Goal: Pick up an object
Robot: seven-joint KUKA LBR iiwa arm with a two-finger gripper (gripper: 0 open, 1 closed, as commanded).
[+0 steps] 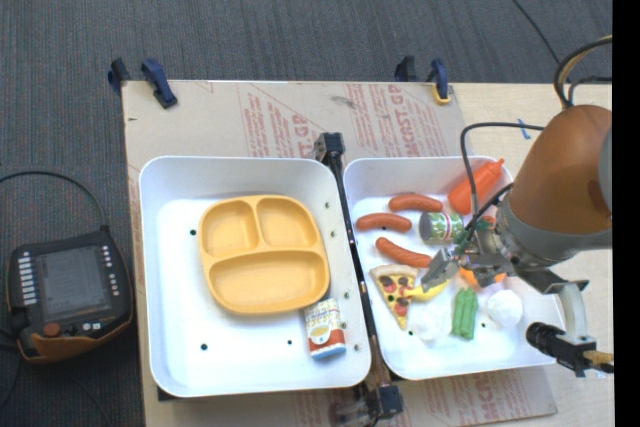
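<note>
My gripper (445, 267) hangs low in the right bin (420, 169), just over a small yellow piece (433, 289) and the tip of a pizza slice (395, 291). Around it lie three sausages (415, 203) (383, 221) (403, 252), a small can (440, 228), an orange carrot (475, 183), a green vegetable (465, 312) and two white lumps (432, 323) (503, 307). Nothing is visibly lifted. The arm's body hides the bin's right part.
The left bin (160, 215) holds a yellow divided plate (265, 252) and a small carton (325, 328) near its front right corner. A teach pendant (65, 290) lies on the floor to the left. Clamps (155, 80) (438, 80) grip the board's far edge.
</note>
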